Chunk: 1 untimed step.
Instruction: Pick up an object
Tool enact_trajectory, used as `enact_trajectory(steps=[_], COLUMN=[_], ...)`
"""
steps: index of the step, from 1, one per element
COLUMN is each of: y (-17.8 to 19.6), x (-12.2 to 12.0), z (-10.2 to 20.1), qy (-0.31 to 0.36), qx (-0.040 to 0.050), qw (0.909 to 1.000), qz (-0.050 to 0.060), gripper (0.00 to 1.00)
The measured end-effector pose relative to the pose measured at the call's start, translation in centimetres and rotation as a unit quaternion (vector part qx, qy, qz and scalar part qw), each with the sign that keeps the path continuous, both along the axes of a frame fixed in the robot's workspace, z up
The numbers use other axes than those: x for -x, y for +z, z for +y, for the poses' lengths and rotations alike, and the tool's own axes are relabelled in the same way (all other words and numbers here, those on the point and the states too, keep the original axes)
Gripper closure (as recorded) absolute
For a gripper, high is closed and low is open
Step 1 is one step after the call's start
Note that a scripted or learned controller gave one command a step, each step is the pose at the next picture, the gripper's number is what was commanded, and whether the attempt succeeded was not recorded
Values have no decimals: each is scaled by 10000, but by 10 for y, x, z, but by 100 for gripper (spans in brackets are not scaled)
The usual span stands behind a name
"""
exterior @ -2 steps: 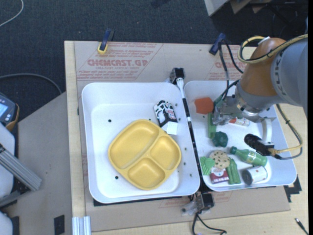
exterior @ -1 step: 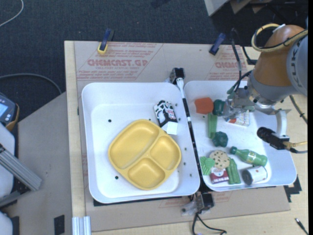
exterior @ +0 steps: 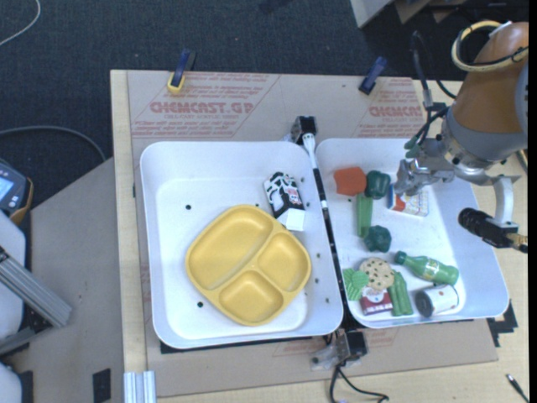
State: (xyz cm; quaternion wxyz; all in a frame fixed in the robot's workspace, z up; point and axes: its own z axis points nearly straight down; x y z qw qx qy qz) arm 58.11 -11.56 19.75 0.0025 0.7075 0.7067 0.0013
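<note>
- The gripper (exterior: 409,187) hangs low in the right bin (exterior: 482,259); I cannot tell whether it is parted or closed.
- A red-and-white card (exterior: 411,206) lies right under it, a green block (exterior: 377,183) just left: likely the target.
- The yellow tray (exterior: 247,264) sits in the left bin (exterior: 168,225), far left.

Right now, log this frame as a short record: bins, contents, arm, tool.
left bin: yellow divided plate, small black-and-white item at its upper right
right bin: orange block, green bottle, cookie, other small toys
arm: reaches in from the right
tool: over the right bin's upper part, near the orange block
grasp: cannot tell
</note>
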Motion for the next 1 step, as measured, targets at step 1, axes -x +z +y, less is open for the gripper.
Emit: enact_trajectory(steps=[1], y=[29], x=[-1], z=[0], qy=[10], qx=[0], qw=[10000], qz=[-3], gripper=[100])
